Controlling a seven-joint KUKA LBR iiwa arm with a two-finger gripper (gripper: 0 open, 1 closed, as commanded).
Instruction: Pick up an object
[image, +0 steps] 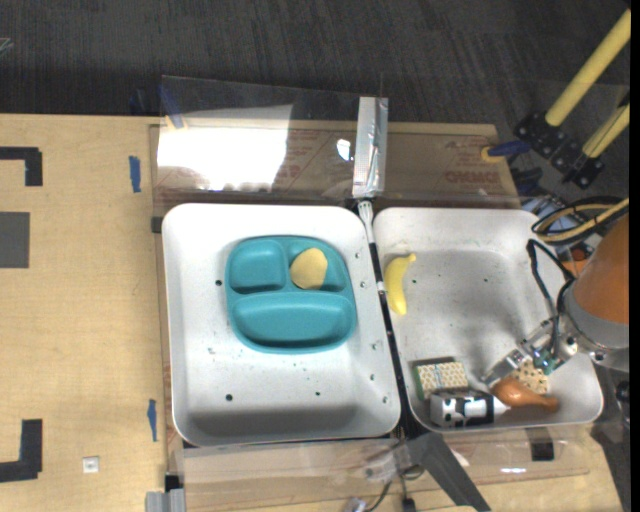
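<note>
Gripper (528, 368) state: I cannot tell. Brown object (522, 393) lies just below me, banana (399, 281) well apart.

Red printing is carried on the cardboard panel (470, 165) behind the right bin (470, 290), but its characters are too small and blurred to be read. A black-and-white label is borne by the small dark can (462, 408) lying in the same bin; no lettering can be made out on it. No other text, number, brand or sign can be read.
</note>
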